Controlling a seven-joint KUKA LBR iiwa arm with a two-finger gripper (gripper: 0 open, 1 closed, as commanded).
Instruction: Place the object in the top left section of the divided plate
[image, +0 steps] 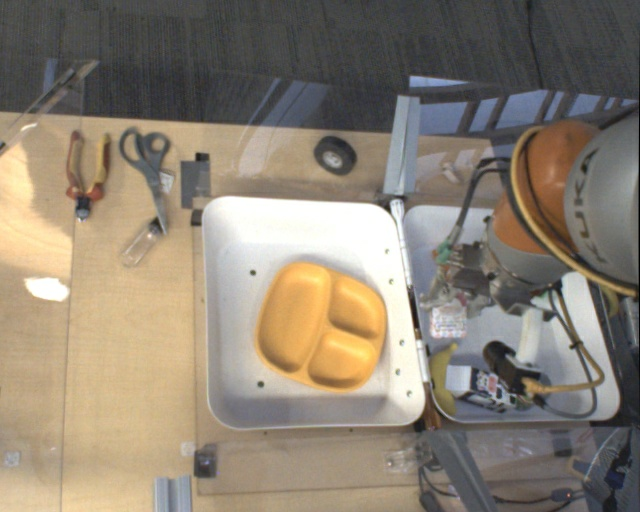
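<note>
Nearest you, beside the yellow divided plate (322, 325) in the left bin (225, 300), a banana (441, 385) lies at the right bin's (600, 395) front-left corner, then the arm (590, 200) hangs over that bin, its gripper (470, 280) too hidden for you to tell its opening or any hold.

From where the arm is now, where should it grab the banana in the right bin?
Take the banana across its narrow middle, coming straight down from above. It lies flat and long against the right bin's left wall, so the fingers should close across its width. The wall and the small box beside it leave little room, so expect a tight fit.
</note>
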